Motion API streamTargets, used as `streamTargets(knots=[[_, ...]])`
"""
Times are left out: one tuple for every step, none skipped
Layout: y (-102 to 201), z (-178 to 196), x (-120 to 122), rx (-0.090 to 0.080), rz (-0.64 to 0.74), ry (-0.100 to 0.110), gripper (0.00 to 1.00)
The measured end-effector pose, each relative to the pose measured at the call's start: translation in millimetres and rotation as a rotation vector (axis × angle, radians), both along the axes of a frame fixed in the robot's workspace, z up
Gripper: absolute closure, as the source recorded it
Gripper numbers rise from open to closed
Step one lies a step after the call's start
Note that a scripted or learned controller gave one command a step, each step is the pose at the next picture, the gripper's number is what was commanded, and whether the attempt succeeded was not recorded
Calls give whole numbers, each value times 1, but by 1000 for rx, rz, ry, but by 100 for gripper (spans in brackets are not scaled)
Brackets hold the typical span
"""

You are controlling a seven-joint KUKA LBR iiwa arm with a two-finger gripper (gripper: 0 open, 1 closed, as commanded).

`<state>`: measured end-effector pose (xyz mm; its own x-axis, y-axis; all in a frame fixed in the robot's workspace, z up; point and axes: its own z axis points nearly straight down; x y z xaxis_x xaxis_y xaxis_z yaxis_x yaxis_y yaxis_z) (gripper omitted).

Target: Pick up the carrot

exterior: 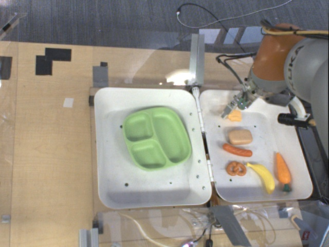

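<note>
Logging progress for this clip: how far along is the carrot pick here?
Nothing looks done yet: the carrot lies in the right bin near its front right corner, beside the banana. In hand: the gripper is at the bin's back, by the small orange-yellow piece, well away from the carrot. Left: reach, grasp and lift.

I saw my grey arm [308, 66] reaching in from the right, orange band up, claw [232, 107] pointed low and leftward.

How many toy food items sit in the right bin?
6: cheese wedge at the gripper, bread roll, sausage, pretzel, banana, carrot near the bin's right edge. The arm might hide others.
</note>
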<state>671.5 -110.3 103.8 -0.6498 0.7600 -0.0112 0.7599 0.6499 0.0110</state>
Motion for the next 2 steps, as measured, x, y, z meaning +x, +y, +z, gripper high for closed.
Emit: streamTargets(knots=[[45, 84, -60, 2, -44, 7, 100], [10, -15, -23, -1, 134, 3, 100]])
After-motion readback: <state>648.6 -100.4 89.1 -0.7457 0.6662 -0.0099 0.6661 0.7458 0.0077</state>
